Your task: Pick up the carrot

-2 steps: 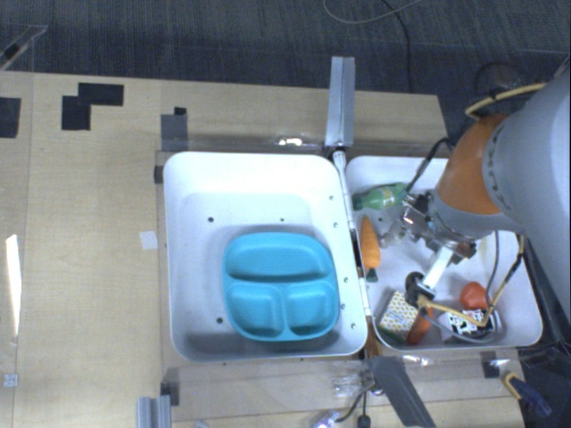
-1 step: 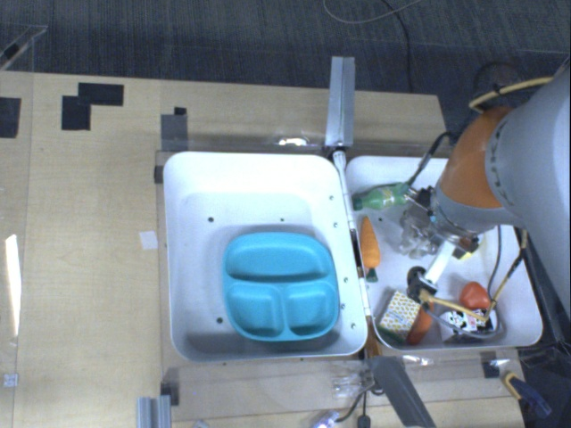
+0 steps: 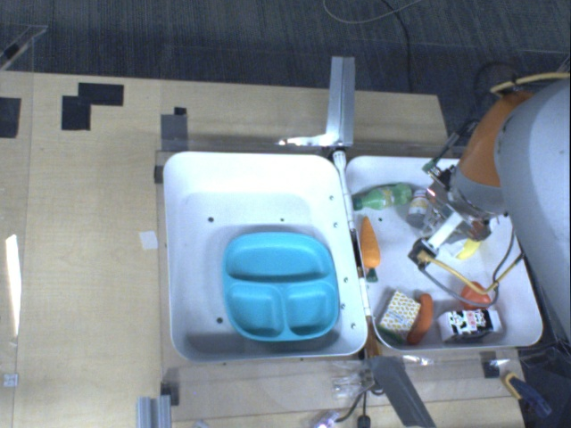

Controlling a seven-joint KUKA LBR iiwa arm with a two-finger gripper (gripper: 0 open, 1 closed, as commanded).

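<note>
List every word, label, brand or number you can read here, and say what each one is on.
No text can be read in this view.
Black-and-white package: it carries dark print, too small and blurred to read.
Green bottle: any label on it is too blurred to read.
Yellowish patterned block: a pattern, with no letters that can be made out.

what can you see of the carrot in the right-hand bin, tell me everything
The carrot is a small, smooth orange piece that looks like plastic toy food, seemingly slimmer at its far end. It lies flat on the floor of the right-hand bin, lengthwise along the bin's left wall and close to it; contact is too fine to tell. Nothing grips or covers it. A green bottle lies beyond it and a patterned box nearer, both apart.
</note>
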